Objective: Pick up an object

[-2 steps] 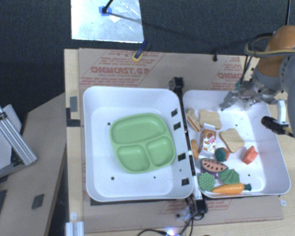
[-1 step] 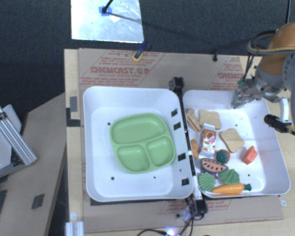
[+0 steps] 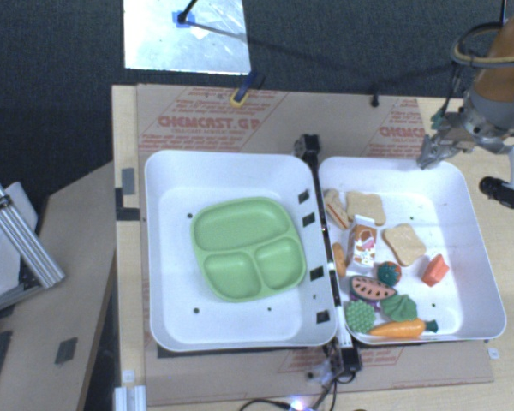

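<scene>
White bins, gripper parked at the far right corner
Right bin [image 3: 475, 229] holds toy food along its left side; gripper [image 3: 428, 157] hovers over the far rim, can't tell its jaws. I'd go for the lone orange-red piece [image 3: 435, 269], well apart

1. Look well left of the claw [image 3: 430, 151] and lower in view: you see the shallow white plastic left bin [image 3: 167, 187].
2. Inside it lies a pale green three-compartment plastic tray [image 3: 244, 247].
3. Far up-left of the claw, you see a silvery foil square [image 3: 184, 24].
4. A small yellow clip [image 3: 240, 98] sits between them.
</scene>
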Controlling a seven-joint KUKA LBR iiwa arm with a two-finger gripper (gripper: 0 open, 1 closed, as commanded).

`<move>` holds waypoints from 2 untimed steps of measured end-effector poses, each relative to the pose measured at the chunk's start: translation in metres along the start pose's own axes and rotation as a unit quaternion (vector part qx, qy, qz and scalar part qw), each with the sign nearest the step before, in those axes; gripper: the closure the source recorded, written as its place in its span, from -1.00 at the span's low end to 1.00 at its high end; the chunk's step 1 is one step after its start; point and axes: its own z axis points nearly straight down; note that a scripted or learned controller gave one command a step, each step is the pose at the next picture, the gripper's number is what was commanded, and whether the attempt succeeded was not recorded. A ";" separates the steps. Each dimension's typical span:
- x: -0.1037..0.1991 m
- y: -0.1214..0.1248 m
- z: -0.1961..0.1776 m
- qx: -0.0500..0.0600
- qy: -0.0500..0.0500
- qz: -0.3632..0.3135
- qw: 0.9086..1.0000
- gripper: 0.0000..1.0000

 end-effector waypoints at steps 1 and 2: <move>0.000 0.002 -0.056 0.000 0.000 -0.001 1.000 1.00; 0.052 -0.015 -0.053 0.003 0.002 -0.002 1.000 1.00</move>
